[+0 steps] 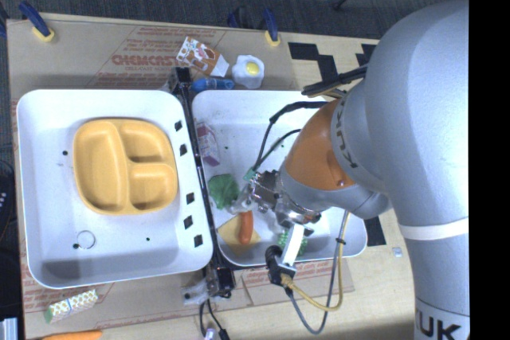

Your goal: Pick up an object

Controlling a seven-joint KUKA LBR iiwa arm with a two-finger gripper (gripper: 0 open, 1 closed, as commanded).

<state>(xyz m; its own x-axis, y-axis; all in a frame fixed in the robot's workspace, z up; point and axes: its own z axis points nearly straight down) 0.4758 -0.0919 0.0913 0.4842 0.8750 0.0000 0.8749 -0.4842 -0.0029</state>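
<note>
My gripper (256,197) hangs low over the right bin (239,103), near its front left part; the wrist and its orange band cover most of the bin's right half. Just left of the gripper lies a crumpled green object (222,189). Below it, an orange carrot-like piece (245,227) rests on a yellow slice (229,232). A small green-and-white item (284,240) sits by the bin's front wall. A purple-printed clear wrapper (206,142) lies further back on the left. I see nothing held by the gripper.
The left bin (32,171) holds a yellow divided tray (126,165) and a small clear ring (85,239). Behind the bins lie a snack packet (195,53), a yellow-and-white toy (249,70) and a blue object (212,84). A yellow cable (319,305) loops by the front edge.
</note>
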